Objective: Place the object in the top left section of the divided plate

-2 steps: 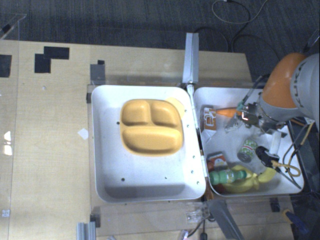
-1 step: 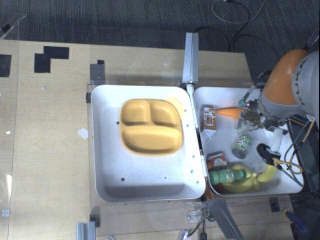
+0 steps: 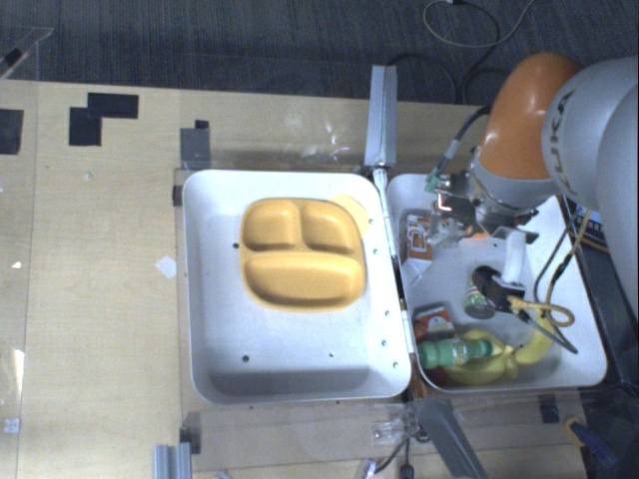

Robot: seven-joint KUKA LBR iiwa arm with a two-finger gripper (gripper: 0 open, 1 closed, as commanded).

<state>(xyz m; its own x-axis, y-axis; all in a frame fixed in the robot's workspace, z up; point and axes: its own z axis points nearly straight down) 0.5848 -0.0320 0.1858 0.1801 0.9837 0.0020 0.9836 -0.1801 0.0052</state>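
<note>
Divided plate [image 3: 303,252] in left bin [image 3: 210,297]; banana [image 3: 499,362], bottle [image 3: 454,351] in right bin [image 3: 589,357].

Bench surface and items resting directly on it.
Light wooden bench [image 3: 100,297] carries two shallow white bins side by side, touching along a metal divider rail [image 3: 382,118]: left bin [image 3: 210,297] and right bin [image 3: 589,352]. Black tape patches [image 3: 100,116] lie flat on the bench near its far left corner, well apart from the bins.

lab | robot arm [image 3: 559,118] over white bins [image 3: 200,297] (loose cables [image 3: 469,18]) on taped bench [image 3: 90,267]
</note>
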